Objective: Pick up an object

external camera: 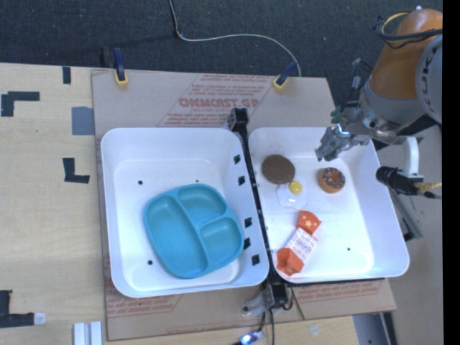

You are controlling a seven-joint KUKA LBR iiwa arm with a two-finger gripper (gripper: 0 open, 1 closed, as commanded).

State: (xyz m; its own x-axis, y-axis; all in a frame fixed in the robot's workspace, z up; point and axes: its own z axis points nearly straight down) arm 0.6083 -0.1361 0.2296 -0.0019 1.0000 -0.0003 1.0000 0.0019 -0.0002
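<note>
One arm only, so no choice of hand: my gripper (332, 148) hangs over the far-right part of the right bin (374, 254), w/ nothing between the fingers that I can see. The fingers sit too dark and bunched to read, so I cannot tell if they're apart or together.

Nearest pick is the small donut (331, 180), choc-frosted w/ sprinkles, lying flat on the bin floor just below my fingertips in the view, i.e. a touch nearer the camera and almost straight under me. It's round, so no long axis to line up with; any wrist angle should do. I judge the coming move as mostly a straight drop w/ a slight shift toward the camera.

Other stuff, relative to me: brown round cookie (278, 169) off to the side toward the bin divider, near but not touching the donut; a little fried egg toy (293, 189) just past the cookie, nearer the camera; the orange packet (299, 244) well apart, its long axis slanting away from me. The blue divided plate (192, 228) sits in the other bin, far across the divider.

Task not yet done.
</note>
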